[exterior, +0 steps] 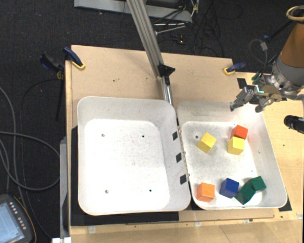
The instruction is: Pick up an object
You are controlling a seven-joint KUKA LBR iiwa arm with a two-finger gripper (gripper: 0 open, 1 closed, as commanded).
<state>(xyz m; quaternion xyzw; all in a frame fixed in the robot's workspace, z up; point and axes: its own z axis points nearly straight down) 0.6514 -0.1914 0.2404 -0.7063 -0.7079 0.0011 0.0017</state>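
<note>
Gripper hovering over right bin's far rim, fingers spread, holding nothing; red cube just below, touching yellow cube; likely light, rigid; best pinched across free flat faces.

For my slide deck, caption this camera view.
Pincer above the right bin's far edge, coloured blocks scattered below.

The right bin has open floor through its middle — blocks crowd the near rim, orange, blue and two green, with yellow blocks and a red one toward the far side
</note>
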